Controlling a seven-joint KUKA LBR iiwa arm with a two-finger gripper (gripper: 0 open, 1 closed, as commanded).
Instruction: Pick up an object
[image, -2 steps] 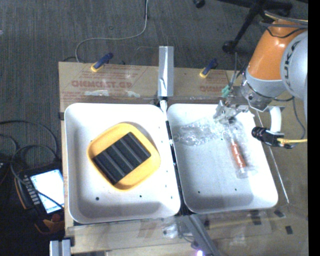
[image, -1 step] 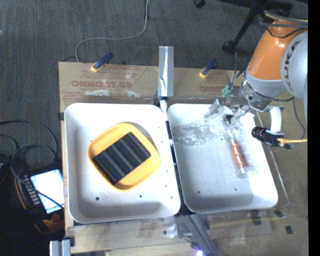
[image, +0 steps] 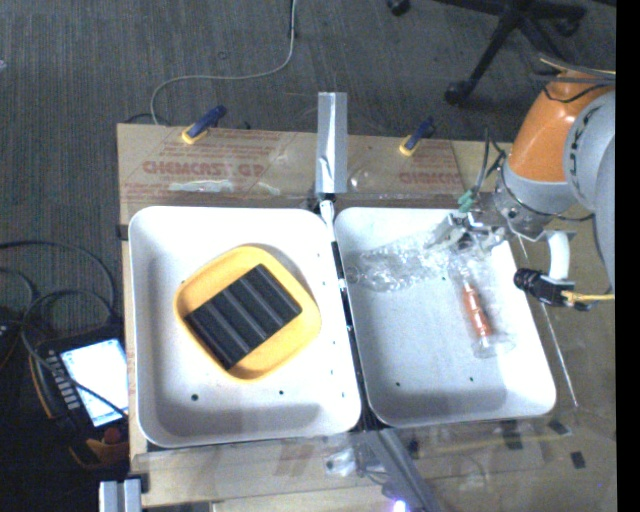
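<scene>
Arm (image: 560, 130) bent in from right; gripper (image: 466, 222) low over right bin (image: 530, 390) top edge, finger state unclear.

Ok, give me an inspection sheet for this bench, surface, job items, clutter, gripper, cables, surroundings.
Surface: two white bins, left bin and right bin, side by side on a bench.
Job's things: yellow tray with black ribbed insert in left bin; orange tube and crumpled clear plastic in right bin.
Clutter: nothing seen.
Gripper: gripper over right bin's far edge; finger state unclear.
Cables: white cable on floor.
Surroundings: grey carpet, tablet at left.
</scene>
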